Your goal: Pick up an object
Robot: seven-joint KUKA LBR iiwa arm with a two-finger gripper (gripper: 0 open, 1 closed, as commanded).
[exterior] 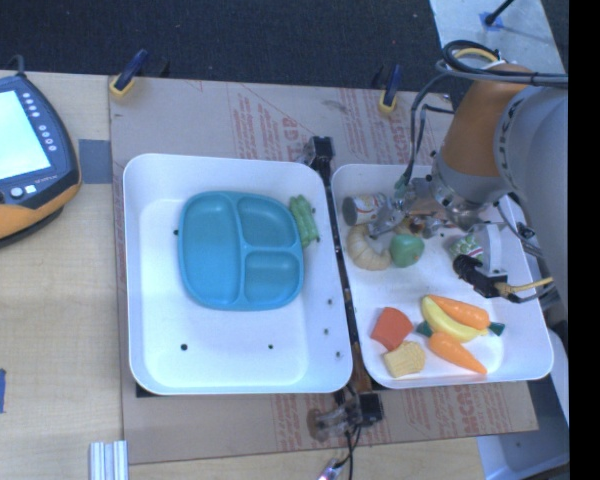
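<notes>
**A:** In the right bin (525, 363), the gripper (392, 218) hangs low over a green ball (406, 250). Can't tell its state.

**B:** Probably lining up. Croissant (367, 250) at the ball's 9 o'clock, banana (442, 318) and carrots (458, 351) around 5.

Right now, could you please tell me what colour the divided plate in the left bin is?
The divided plastic plate is light blue all over, seen clearly in the camera view.

Grey arm (535, 158) with orange band, black cables, metallic claw (398, 216).
</notes>
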